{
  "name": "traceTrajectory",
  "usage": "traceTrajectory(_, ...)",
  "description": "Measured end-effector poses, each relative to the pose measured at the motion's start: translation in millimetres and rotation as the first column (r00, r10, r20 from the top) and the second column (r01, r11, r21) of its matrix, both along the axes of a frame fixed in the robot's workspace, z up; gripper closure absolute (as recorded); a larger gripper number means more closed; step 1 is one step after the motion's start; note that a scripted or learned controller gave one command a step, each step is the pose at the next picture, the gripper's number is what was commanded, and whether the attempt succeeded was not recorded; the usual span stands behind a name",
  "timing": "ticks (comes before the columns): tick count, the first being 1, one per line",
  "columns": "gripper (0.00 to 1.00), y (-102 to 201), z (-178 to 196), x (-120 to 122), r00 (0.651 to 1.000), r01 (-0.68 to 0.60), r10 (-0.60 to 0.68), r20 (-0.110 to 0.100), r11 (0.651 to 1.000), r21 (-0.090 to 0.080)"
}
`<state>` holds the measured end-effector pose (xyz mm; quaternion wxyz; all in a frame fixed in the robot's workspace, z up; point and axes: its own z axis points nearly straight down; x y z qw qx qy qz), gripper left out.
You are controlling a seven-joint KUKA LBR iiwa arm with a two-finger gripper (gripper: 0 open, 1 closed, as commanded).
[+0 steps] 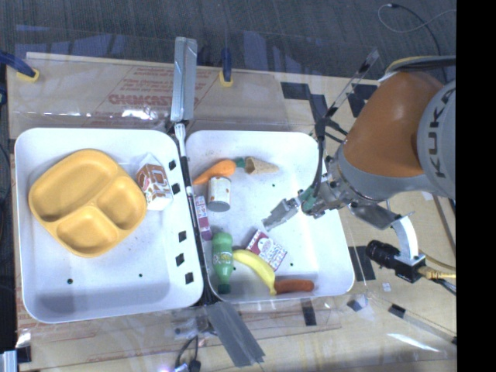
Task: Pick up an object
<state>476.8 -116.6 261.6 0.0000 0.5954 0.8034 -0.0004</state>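
Your tool (pixel 277 214) hangs over the right bin (pixel 332 263), just above the pink-and-white packet (pixel 267 250) beside the banana (pixel 256 267). Its fingers look slightly parted with nothing between them, though the view is too blurred to be sure.

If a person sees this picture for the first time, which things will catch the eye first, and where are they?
The big yellow plate with three sections fills much of the left bin. At the right, the arm's orange band hangs over the edge of the right bin, with the gripper above a bare patch. Small toys crowd that bin: a carrot, a green bottle and a banana.
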Motion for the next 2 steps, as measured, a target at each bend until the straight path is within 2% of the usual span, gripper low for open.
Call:
traceTrajectory(1,0.00,19,-95,-1,0.994,-0.107,0.107,-0.005,0.994,0.002)
traceTrajectory(2,0.00,16,-157,6,0.943,-0.331,0.331,0.014,0.944,0.000)
